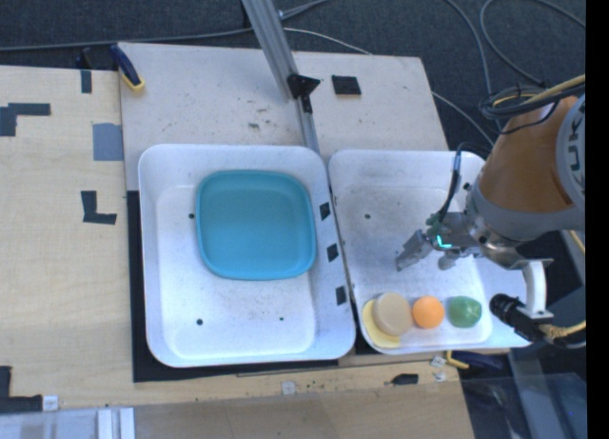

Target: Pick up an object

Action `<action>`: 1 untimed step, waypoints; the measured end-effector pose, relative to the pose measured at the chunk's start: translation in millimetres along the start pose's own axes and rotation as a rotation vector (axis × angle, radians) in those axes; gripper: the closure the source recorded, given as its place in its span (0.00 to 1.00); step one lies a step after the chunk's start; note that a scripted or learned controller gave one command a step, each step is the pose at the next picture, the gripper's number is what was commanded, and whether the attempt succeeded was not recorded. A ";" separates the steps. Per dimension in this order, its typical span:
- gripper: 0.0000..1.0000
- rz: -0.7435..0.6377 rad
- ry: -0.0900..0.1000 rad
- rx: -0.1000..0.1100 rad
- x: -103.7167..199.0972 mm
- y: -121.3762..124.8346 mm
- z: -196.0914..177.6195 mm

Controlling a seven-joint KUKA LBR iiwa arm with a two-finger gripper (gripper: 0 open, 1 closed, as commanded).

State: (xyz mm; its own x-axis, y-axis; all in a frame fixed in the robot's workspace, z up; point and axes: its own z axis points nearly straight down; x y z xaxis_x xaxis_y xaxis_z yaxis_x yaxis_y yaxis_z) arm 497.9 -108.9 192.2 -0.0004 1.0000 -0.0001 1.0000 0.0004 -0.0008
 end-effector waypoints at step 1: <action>0.00 0.000 0.000 0.000 0.0 0.0 0.0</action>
State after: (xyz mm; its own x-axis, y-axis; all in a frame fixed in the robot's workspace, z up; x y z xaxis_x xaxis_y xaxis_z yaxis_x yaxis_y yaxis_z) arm 497.9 -108.9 192.2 -0.0004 1.0000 0.0000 1.0000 0.0004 -0.0009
